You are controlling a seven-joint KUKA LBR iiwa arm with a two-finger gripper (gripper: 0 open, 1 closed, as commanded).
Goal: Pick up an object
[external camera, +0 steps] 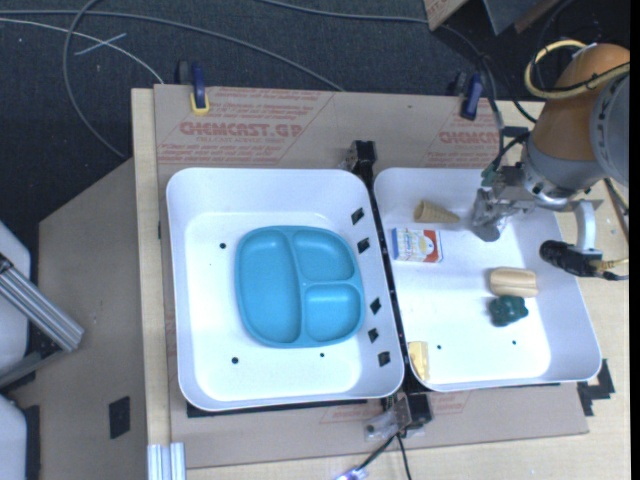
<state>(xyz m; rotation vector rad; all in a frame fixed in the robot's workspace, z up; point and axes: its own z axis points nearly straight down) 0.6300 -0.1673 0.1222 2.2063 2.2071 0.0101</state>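
tan wedge (434,211) lies just left of the gripper (487,230); its grip state unclear.

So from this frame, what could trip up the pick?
The gripper hangs over bare floor of the right bin, between the tan wedge and the small carton; closing here would likely grab nothing. The beige block and green piece lie nearly touching, so going for one could nudge the other. The yellow piece sits against the bin's wall, probably leaving little finger room.
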